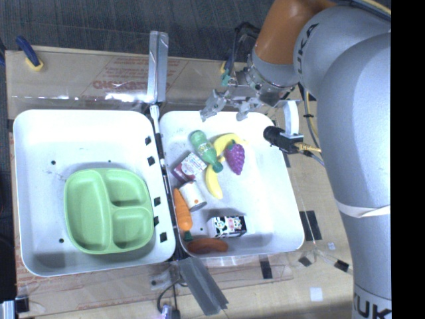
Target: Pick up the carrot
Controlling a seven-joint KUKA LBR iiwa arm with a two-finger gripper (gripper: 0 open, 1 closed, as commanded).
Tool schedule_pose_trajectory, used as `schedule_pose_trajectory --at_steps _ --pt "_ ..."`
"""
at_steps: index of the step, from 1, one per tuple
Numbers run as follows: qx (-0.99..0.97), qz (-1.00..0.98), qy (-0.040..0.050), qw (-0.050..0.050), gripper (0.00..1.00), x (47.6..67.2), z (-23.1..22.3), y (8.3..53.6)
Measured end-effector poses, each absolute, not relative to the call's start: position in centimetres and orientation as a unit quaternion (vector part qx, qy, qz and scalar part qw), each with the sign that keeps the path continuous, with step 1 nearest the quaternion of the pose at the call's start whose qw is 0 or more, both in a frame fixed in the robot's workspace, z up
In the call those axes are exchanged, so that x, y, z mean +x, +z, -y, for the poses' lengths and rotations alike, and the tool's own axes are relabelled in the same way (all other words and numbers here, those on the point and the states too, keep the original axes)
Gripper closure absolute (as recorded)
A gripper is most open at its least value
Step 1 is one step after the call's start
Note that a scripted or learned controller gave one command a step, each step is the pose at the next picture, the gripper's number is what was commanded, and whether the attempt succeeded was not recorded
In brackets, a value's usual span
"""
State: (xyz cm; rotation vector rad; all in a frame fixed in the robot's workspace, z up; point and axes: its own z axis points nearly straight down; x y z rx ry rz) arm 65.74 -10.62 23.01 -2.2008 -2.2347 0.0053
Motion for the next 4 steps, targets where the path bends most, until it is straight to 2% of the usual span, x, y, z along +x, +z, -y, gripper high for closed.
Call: schedule_pose_trajectory --at_steps 1,2,3,4 --pt "-0.734 0.679 0.0039 0.003 0.0 61.2 3.3 27.1" --pt "-0.707 0.708 0.0028 0.002 0.0 53.5 -0.2 39.4" --pt "-0.67 0.742 0.0042 0.003 0.0 47.8 -3.1 26.7" --pt "-0.692 0.722 0.0037 0.003 0.0 47.6 3.0 18.7"
